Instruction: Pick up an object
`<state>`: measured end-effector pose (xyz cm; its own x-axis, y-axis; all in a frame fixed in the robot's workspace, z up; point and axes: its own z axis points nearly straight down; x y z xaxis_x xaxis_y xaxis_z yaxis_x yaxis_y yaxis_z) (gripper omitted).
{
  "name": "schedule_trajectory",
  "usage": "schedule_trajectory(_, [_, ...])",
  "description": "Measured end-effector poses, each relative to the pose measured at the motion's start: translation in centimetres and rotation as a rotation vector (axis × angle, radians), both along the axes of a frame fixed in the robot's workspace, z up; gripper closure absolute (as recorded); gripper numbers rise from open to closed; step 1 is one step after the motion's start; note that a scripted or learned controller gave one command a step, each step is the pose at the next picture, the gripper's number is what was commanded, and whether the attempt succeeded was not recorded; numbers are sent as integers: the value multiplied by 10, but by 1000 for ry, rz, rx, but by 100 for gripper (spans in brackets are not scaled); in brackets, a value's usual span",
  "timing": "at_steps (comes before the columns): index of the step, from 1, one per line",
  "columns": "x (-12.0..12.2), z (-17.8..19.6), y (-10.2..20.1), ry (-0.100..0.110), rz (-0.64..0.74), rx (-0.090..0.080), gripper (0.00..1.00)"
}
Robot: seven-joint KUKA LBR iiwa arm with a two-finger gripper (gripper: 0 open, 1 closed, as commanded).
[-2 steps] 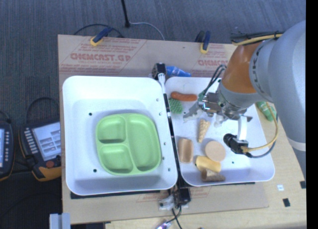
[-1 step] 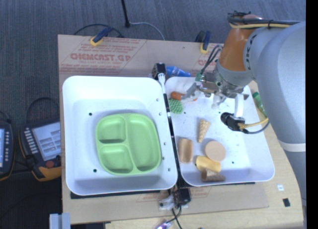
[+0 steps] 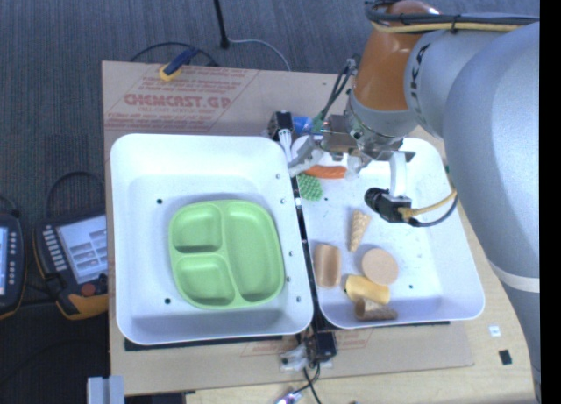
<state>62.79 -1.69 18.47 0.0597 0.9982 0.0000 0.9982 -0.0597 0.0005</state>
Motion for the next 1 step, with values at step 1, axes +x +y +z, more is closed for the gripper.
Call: schedule_trajectory(1, [-5, -32, -28, 1, -47, 0, 0])
